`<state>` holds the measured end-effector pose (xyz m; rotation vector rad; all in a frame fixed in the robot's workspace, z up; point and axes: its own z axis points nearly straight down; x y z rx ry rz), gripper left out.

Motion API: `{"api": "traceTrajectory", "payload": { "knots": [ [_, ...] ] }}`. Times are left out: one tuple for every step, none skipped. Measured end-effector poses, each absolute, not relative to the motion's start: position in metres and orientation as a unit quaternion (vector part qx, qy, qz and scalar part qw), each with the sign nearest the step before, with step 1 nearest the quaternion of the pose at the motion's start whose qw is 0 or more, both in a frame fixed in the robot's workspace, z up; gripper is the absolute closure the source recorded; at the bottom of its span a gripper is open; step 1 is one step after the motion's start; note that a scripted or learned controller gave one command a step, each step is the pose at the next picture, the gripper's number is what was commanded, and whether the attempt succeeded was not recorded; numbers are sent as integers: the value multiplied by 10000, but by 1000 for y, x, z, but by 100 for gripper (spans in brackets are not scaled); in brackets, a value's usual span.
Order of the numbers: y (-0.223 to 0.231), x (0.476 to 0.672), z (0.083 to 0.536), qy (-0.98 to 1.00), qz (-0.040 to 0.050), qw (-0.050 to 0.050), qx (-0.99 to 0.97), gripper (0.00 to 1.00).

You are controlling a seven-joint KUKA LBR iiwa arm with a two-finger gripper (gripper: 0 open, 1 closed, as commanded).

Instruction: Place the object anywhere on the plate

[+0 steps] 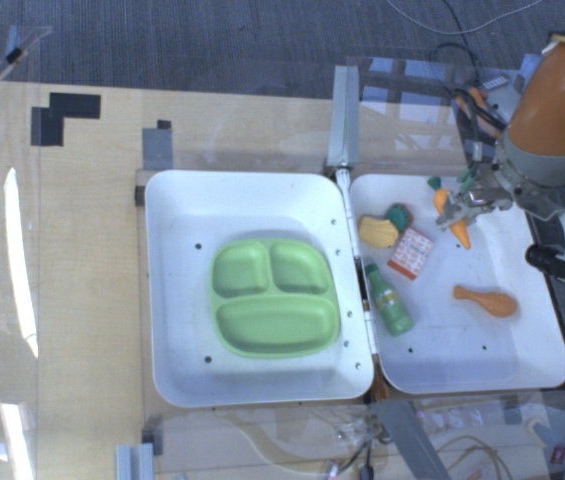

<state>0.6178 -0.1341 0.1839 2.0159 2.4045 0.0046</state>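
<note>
Scanning from the left, I see the green plate (pixel 274 298) lying flat in the middle of the left bin (pixel 172 268), three compartments up, nothing on it yet. That central spot suits me: I judge a drop from above can land in any compartment and still count.

Across the divider, the right bin (pixel 522 353) holds the clutter. A green bottle (pixel 389 303) lies on its side against the bin's left wall, a yellow piece (pixel 379 231) sits just above it touching a small dark green item (pixel 399 214), and a red-and-white carton (pixel 411 254) lies tilted just beside them. An orange spoon-shaped toy (pixel 486 301) lies well apart toward the right, with free floor round it, so I judge it the easier pick.

Farther right, the gripper (pixel 462 206) hangs low over the bin's upper part, right by a small orange carrot-like piece (pixel 458 232) and another orange-and-green bit (pixel 438 194). I cannot tell how it stands, nor whether anything is in it; the wrist hides that. Which object the program means, I cannot say, but the arm's position suggests the carrot. All candidates sit in the right bin.
</note>
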Motion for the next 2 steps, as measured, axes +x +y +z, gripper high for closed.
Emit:
{"api": "traceTrajectory", "payload": {
  "knots": [
    [-63,546,184,8493,11,13,5279,100],
    [16,522,183,9017,9,7,4324,100]
  ]
}}
